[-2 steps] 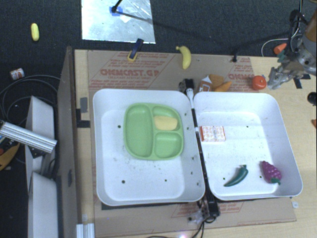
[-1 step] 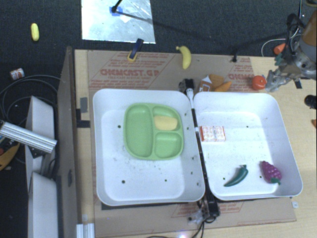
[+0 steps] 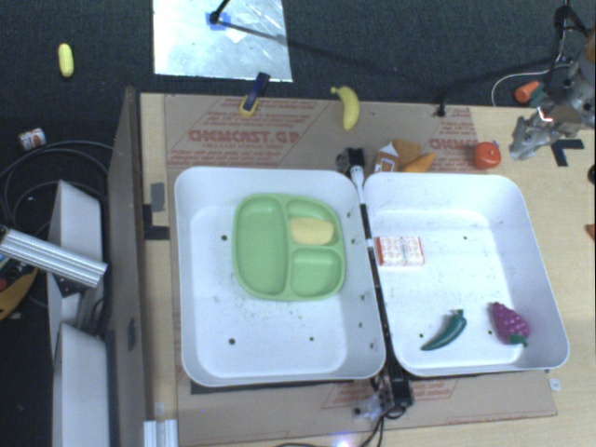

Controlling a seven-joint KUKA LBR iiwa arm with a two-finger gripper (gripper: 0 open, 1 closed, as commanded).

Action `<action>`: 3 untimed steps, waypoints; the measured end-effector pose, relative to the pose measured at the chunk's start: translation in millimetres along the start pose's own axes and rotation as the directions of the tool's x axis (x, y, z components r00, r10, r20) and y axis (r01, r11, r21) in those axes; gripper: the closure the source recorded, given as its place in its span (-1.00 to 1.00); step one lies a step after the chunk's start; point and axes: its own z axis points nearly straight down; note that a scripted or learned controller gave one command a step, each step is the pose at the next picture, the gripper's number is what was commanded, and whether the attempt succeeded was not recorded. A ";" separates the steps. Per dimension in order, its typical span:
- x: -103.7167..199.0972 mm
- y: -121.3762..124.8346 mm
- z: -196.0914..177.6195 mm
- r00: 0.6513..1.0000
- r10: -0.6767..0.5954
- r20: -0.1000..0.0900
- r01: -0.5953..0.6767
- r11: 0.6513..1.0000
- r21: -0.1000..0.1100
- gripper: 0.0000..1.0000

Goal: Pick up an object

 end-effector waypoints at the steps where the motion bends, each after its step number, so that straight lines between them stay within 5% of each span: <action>1: 0.3 0.0 4.0 1.000 0.000 0.000 0.000 1.000 0.001 1.00; 3: 0.4 -0.2 25.5 1.000 0.000 0.001 0.000 1.000 0.002 1.00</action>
